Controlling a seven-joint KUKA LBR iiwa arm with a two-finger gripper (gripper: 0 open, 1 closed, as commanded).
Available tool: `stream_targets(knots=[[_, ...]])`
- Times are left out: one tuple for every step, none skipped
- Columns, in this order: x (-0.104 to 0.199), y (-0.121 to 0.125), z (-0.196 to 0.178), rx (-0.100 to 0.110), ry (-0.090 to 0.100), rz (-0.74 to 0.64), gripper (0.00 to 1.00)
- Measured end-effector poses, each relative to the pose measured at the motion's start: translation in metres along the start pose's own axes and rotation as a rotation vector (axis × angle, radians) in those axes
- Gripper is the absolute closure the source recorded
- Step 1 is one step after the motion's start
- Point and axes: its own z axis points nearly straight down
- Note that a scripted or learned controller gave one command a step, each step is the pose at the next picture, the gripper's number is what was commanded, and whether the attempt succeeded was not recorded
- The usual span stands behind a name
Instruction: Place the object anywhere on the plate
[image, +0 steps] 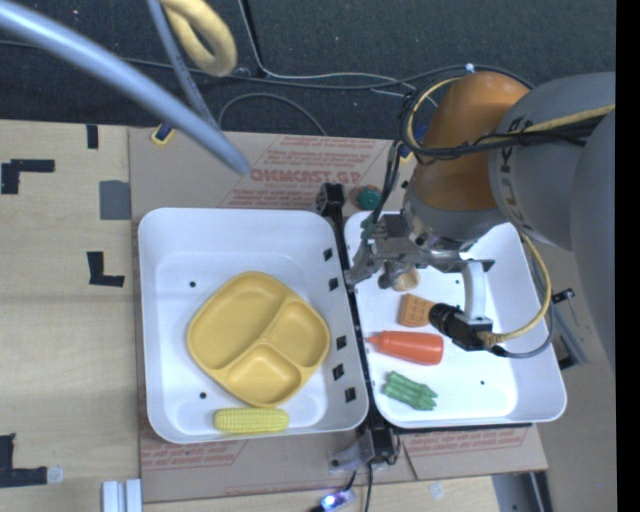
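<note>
A: What takes up the most room?

B: The arm (560, 160), grey with an orange band, reaching in from the right and hanging over the upper part of the right bin (535, 395).

A: And the bins?

B: Two shallow white ones, side by side on the bench, their inner walls touching. The left bin (165, 300) carries a yellow plate (258, 338) with three compartments, lying near its middle and turned at an angle.

A: Is anything on the plate?

B: Nothing rests in its compartments. A yellow corn cob (251, 421) lies on the bin floor just beside the plate's near edge, along the bin's front wall.

A: Where does the gripper sit?

B: The gripper (392, 272) is low over the right bin's upper left corner, close to the dividing wall. How the jaws stand I cannot tell; the wrist hardware hides them.

A: What lies below it?

B: A small tan and orange block (413, 311) just beside the gripper, then an orange carrot (407, 346) lying crosswise, and nearest the front a green pea pod (411, 391). All three sit on the floor of the right bin, apart from one another, and none is visibly between the fingers.
</note>
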Motion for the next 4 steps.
stream_targets(knots=[[0.051,-0.010,0.009,0.000,-0.001,0.000,1.00],[0.101,-0.015,0.018,0.001,-0.001,0.000,1.00],[0.156,-0.008,0.006,-0.002,-0.001,0.001,1.00],[0.154,-0.008,0.006,-0.001,-0.002,0.003,0.00]])
